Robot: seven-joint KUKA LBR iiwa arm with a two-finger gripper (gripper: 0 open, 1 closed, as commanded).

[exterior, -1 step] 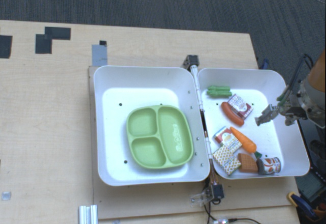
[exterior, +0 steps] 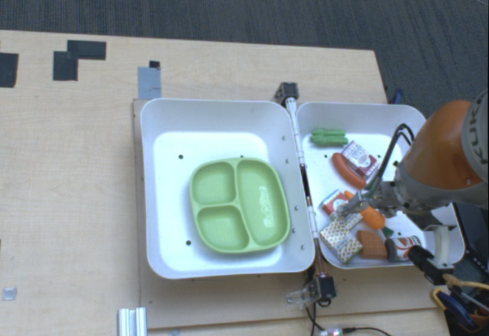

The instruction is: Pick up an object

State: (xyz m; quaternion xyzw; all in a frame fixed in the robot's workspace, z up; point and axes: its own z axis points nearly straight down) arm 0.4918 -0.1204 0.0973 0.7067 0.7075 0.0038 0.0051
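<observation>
The right bin holds a heap of small things. An orange piece lies near its middle, touching the tip of the hand. Whether the hand is released or clenched on anything cannot be told; its metal parts blur into the clutter. Just left of the hand sits a small red-and-white packet. Below it lies a patterned, cream-coloured packet, tilted, and beside that a brown block. Above the hand a red sausage lies at a slant, next to a red-and-white wrapper. A green item rests near the bin's far wall.

The arm comes in from the right, its orange band over the bin's right side, with a black cable looping beside it.

The left bin holds a green tray with three compartments, lying flat near its middle. Both bins sit side by side, touching, on the pale wooden worktop.
</observation>
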